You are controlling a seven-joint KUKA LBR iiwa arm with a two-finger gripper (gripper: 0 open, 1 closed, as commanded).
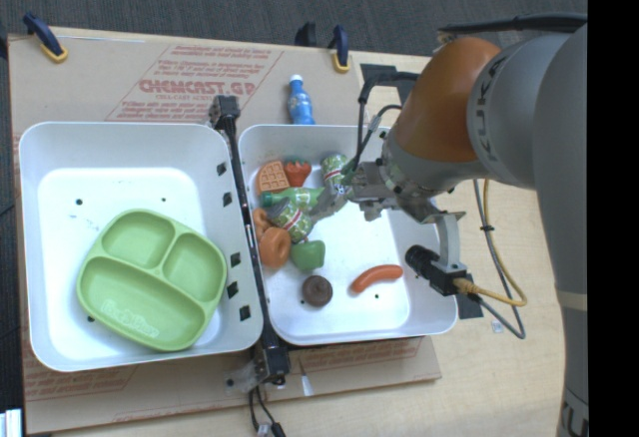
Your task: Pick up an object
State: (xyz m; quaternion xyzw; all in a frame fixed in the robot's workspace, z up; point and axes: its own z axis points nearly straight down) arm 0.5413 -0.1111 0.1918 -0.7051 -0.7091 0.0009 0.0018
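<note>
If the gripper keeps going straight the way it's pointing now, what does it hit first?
Probably the green leafy toy lying just left of the gripper in the right bin, beside the waffle. Depth is unclear from above, so it might pass over it.

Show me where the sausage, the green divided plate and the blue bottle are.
sausage (376, 277), camera view, middle of its length
green divided plate (120, 311), camera view, front rim
blue bottle (299, 102), camera view, its body

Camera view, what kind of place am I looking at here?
Probably a robotics lab test bench: a robot arm reaches over two white bins clamped to a board, one holding toy food like a sausage, the other a green divided plate.
</note>
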